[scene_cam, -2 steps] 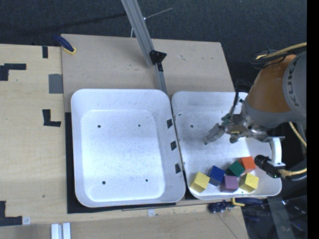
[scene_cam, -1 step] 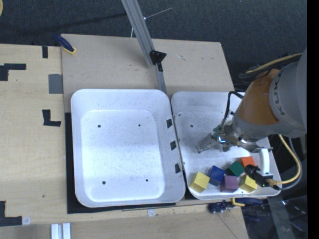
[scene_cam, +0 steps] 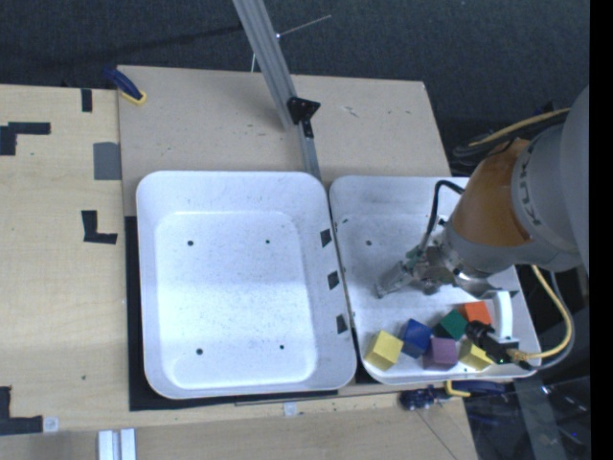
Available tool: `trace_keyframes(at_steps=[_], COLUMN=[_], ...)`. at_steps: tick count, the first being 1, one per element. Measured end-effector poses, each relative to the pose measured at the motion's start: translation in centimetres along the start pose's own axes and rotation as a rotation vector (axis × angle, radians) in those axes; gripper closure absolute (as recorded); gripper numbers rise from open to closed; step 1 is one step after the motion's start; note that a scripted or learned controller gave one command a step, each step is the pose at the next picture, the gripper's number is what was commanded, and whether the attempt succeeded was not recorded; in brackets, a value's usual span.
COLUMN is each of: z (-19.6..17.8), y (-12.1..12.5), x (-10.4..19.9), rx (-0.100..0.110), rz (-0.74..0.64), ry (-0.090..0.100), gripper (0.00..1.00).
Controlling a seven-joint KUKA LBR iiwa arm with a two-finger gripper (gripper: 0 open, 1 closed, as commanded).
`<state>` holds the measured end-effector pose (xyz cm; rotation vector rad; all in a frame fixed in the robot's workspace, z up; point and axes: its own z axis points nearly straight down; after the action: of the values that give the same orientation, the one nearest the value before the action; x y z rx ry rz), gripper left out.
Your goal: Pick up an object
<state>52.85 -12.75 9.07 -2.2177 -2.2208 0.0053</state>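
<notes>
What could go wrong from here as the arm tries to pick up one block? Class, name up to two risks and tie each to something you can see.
1. The blocks are packed together: the blue block, green block and purple block touch, so the fingers may jam or nudge neighbours.
2. The gripper sits over bare floor of the right bin, above the cluster; closing here would probably grasp nothing.

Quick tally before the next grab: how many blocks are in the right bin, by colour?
Yellow blocks: 2
Blue block: 1
Purple block: 1
Green block: 1
Orange block: 1
Total: 6, all clustered at the near edge of the right bin, below the gripper.
</notes>
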Motion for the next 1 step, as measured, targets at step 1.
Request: trace_keyframes(at_steps=[1], z=[-1.02], y=[0.01], x=[0.08], rx=[0.0], rz=[-0.001], ry=[0.002], gripper=[1.0])
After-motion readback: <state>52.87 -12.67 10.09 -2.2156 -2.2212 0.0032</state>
